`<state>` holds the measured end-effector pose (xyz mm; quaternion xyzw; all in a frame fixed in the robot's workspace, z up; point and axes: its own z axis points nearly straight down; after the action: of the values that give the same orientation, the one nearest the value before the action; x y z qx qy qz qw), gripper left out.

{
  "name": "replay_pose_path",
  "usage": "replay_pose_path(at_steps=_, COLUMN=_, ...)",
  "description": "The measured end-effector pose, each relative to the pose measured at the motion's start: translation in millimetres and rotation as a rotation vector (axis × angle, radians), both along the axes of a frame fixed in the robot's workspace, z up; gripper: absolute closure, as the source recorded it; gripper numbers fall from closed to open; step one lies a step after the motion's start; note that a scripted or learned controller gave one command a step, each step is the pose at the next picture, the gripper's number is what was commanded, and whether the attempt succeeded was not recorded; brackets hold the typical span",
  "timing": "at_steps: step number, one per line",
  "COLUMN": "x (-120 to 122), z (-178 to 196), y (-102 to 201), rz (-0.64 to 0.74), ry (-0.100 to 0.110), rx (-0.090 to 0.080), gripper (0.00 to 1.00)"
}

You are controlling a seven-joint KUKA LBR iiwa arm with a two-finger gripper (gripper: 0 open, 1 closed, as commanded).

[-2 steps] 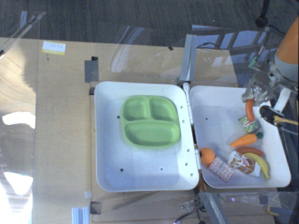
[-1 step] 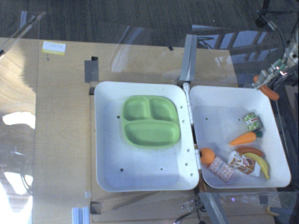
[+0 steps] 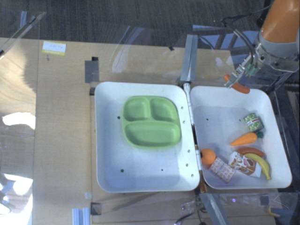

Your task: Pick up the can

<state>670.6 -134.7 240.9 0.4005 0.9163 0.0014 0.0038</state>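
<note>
Can [image 3: 253, 122], green-labelled, lies in right bin [image 3: 272, 104] near its far right side, above toy carrot [image 3: 244, 139]. Gripper [image 3: 241, 71] hangs beyond bin's far rim; grip state cannot be told. Left bin [image 3: 105, 172] holds 1 green tray [image 3: 151, 122].

Arm [image 3: 281, 25] in at upper right, orange band showing, grey wrist angled down-left. Gripper [image 3: 240, 73] hangs low at wrist end, too blurred to read.

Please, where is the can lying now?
In the camera view, the can lies on its side in the right bin, near its front left corner, between the orange and the snack packet.
</note>
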Motion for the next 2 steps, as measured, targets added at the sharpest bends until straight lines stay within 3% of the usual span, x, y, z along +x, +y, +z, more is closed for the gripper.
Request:
replay_pose_path(at_steps=1, x=-21.7, z=-6.3, y=78.2, rz=-0.165, ry=0.001, rx=0.002, gripper=1.00)
replay_pose_path(at_steps=2, x=-1.0, z=-30.5, y=164.1, rz=-0.517, ry=0.002, rx=0.005, gripper=1.00)
